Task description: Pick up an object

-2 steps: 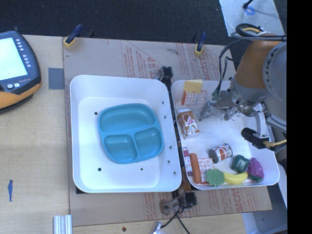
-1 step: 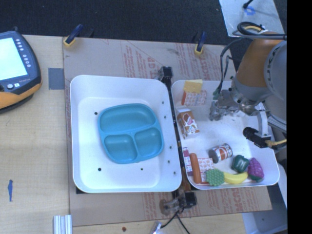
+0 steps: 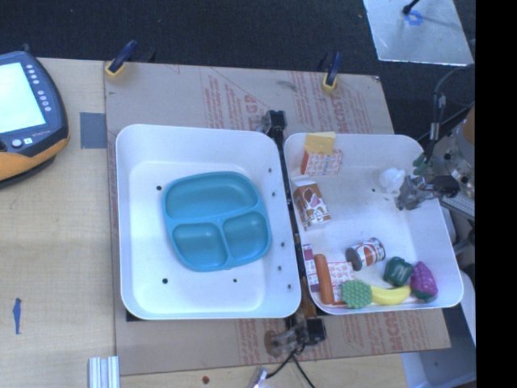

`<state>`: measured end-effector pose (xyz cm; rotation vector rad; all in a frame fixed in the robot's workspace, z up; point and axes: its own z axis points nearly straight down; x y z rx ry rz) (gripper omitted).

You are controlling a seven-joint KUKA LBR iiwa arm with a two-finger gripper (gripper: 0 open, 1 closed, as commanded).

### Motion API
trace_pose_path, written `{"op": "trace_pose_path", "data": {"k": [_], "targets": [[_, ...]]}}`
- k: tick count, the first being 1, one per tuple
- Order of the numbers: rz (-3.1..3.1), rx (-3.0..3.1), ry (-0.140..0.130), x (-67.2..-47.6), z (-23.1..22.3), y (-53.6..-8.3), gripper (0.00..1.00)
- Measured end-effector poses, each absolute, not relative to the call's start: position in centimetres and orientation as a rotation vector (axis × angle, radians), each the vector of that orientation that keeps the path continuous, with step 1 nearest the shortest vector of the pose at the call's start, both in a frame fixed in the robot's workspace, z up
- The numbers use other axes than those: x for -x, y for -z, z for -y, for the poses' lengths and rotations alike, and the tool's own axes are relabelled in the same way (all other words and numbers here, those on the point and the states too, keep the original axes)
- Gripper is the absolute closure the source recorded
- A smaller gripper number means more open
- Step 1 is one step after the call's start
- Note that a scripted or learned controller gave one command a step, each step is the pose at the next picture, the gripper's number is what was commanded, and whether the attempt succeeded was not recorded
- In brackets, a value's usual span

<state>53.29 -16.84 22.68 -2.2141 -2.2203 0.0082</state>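
cardboard-lined bench, red print unreadable, gripper

You are looking at a robotics lab, not a home. The two white bins sit on a cardboard sheet that clamps fix to a wooden bench. A teach pendant with a bright screen lies at the left, and toy food fills the right bin.
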Motion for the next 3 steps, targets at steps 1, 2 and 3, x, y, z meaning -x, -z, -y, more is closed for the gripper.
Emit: {"op": "trace_pose_path", "data": {"k": [1, 2, 3], "targets": [[2.219, 2.213, -0.007, -47.6, 20.4, -24.4, 1.0], [2.223, 2.209, -0.009, -47.6, 21.2, -21.1, 1.0], [2.223, 2.207, -0.01, -47.6, 21.2, -19.5, 1.0]]}}
